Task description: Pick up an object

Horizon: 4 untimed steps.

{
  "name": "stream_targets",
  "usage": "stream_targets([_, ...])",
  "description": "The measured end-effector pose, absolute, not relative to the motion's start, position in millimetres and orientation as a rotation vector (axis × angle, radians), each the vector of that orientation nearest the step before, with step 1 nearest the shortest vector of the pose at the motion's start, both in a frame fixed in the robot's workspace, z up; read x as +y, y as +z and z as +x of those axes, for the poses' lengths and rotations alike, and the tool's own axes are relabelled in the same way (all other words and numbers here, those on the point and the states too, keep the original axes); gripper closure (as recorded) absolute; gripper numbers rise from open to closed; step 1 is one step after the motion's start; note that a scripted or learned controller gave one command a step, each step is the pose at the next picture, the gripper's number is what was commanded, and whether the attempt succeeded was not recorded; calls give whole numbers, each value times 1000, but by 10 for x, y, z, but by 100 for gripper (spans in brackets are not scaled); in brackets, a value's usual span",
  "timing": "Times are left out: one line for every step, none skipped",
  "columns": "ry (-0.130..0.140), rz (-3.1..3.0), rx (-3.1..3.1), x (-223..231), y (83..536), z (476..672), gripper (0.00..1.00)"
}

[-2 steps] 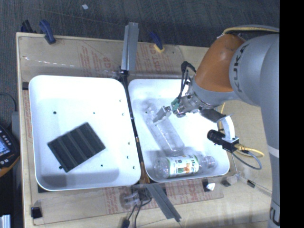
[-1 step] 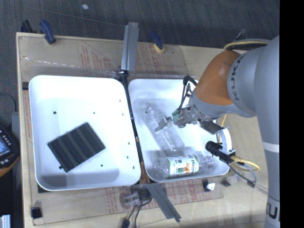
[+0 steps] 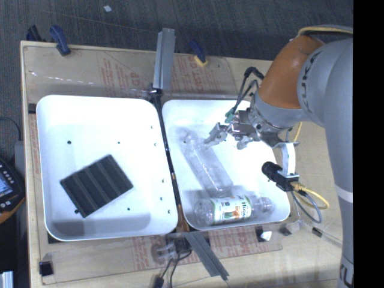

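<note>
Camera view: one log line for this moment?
hand above right bin, nothing held | two clear bottles in right bin | ridged black panel in left bin

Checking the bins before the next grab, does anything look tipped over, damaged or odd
Nothing looks spilled or broken. Both clear plastic bottles lie on their sides in the right bin: the labelled bottle along the near wall, the unlabelled bottle lying diagonally above it. The ribbed black panel sits askew in the left bin.
</note>
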<state>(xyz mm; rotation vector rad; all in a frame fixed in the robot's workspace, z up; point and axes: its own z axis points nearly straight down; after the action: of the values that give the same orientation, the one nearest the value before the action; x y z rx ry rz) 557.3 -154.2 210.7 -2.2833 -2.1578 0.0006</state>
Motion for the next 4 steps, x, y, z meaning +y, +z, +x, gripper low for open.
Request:
stream_targets([4, -2314, -2119, -1653, 1447, 5379, 0])
stream_targets([0, -2057, -2375, -1590, 922, 5419, 0])
stream_targets([0, -1923, -2485, -1438, 925, 6350, 0])
stream_targets([2, -1903, -2495, -1284, 915, 5805, 0])
